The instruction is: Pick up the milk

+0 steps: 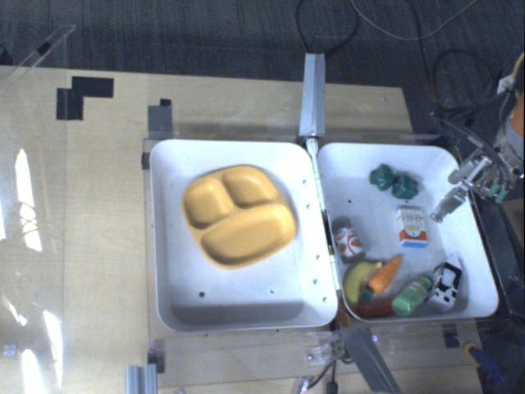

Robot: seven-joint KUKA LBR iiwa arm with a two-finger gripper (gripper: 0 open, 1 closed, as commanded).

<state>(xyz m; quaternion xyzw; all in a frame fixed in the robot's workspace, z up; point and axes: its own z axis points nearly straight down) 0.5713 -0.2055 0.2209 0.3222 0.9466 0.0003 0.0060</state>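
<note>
Scene: a pale wooden bench (90,245) seen from above, carrying two shallow white plastic bins side by side.
Left bin: the left white bin (168,294) holds a yellow moulded plastic tray with three compartments (238,214), lying near its middle.
Right bin: the right white bin (361,164) holds several small toy groceries.
Milk: a small white carton with a red and blue label (412,226) lies near the middle of the right bin, toward its right edge, apart from the other things. I take this for the milk; a black-and-white cow-patterned small box (446,284) in the bin's near right corner could also be one, and the print is too small to read.
Neighbours: dark green lumpy toy vegetable (392,180) toward the far edge; small white and orange round can (346,241) at the left edge; yellow banana (358,279), orange carrot (384,274) and green bottle (410,296) bunched along the near edge.
Arm: the grey arm's pincer (443,210) points down at a slant over the bin's right edge, just beside the carton.
Pincer state: it holds nothing; whether it is wide or narrow I cannot tell.
Handling: the carton looks light, stiff, smooth-sided, likely to slide or tip if nudged.
Where to grip: across its two narrower flat sides, near the middle, squarely from above.
</note>
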